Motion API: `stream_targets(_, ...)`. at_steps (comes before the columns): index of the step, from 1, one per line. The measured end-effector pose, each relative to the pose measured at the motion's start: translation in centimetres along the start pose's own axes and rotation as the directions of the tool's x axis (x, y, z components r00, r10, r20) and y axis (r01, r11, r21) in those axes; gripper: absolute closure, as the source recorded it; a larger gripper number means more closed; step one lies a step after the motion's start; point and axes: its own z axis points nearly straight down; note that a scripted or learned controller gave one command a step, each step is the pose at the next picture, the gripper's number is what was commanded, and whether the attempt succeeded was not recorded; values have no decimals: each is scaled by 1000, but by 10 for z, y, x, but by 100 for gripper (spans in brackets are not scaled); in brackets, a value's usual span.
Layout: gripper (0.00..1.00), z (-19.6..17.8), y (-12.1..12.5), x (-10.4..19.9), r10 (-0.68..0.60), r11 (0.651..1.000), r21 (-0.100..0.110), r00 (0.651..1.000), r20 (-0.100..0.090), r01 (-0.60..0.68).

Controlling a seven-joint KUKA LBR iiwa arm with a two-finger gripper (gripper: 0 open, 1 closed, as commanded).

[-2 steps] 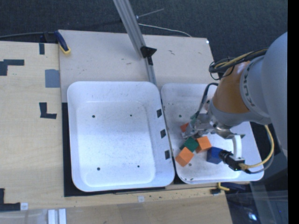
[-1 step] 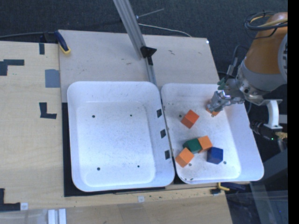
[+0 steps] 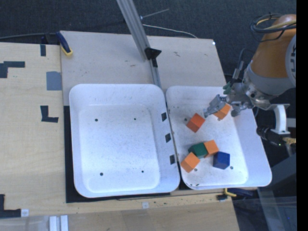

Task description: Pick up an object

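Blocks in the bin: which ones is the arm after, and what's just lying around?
For the job:
- gripper
- orange block beside it
- other blocks in the right bin: red-orange, green, blue

Lying about:
- left bin
- metal pole

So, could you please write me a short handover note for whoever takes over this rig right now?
Claw: over the upper part of the right bin, against a small orange block; whether it grips it is unclear.
Blocks, all in the right bin: a darker orange one mid-bin; a green, two orange and a blue clustered lower down.
Done: no lift confirmed.
Left: secure one block and raise it.
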Motion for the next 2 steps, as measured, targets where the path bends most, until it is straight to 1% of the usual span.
stream_targets(1, 0, 144, 38, 8, -1, 1000, 7, 1000, -2, 1)
stream_targets(2, 100, 129, 39, 8, -2, 1000, 2, 1000, -1, 2)
